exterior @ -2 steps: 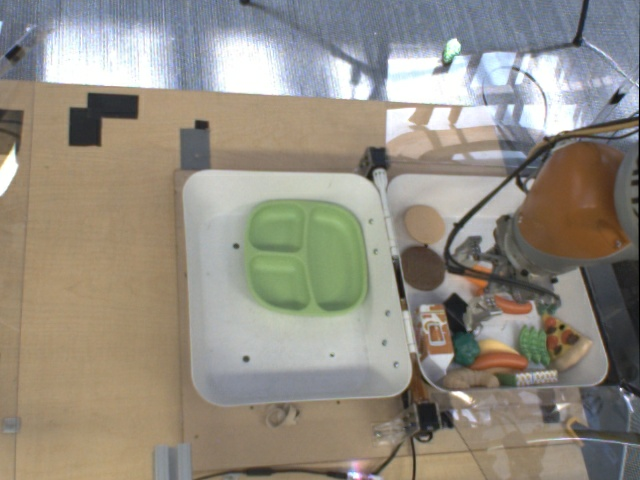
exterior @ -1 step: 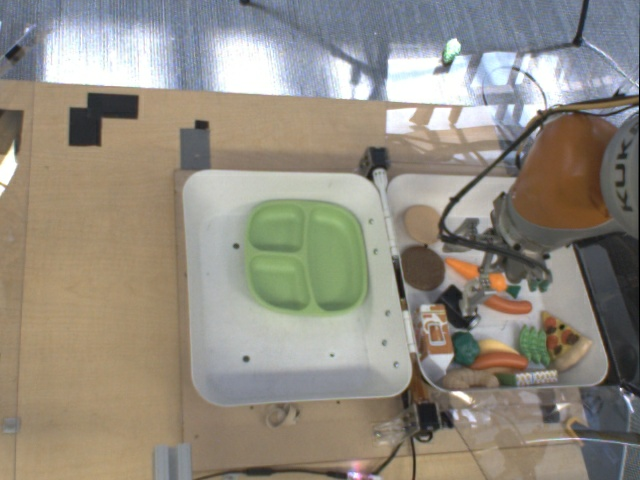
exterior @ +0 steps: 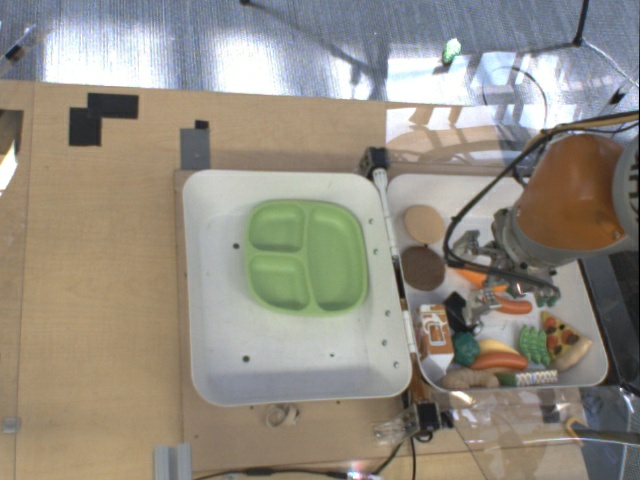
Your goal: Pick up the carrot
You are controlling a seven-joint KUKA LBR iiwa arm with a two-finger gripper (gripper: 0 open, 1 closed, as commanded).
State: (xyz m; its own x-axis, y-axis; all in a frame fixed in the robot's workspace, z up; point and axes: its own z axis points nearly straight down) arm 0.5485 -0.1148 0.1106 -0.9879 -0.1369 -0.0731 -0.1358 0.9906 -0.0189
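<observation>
Camera view: carrot [exterior: 509,307] in right bin [exterior: 596,370], small orange stick, lying flat just under pincer [exterior: 487,290]. Looks like toy: light, hard, smooth, may slip. Best grab across middle, where it is thin. Cannot tell if pincer is wide or closed; arm hides it. Right bin also has two brown discs, pizza slice [exterior: 567,340], green bits, banana. Left bin [exterior: 215,368] holds green plate [exterior: 305,256] with three parts.

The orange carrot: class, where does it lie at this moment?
The orange carrot lies in the right white bin, just below the pincer and above the yellow banana.
</observation>
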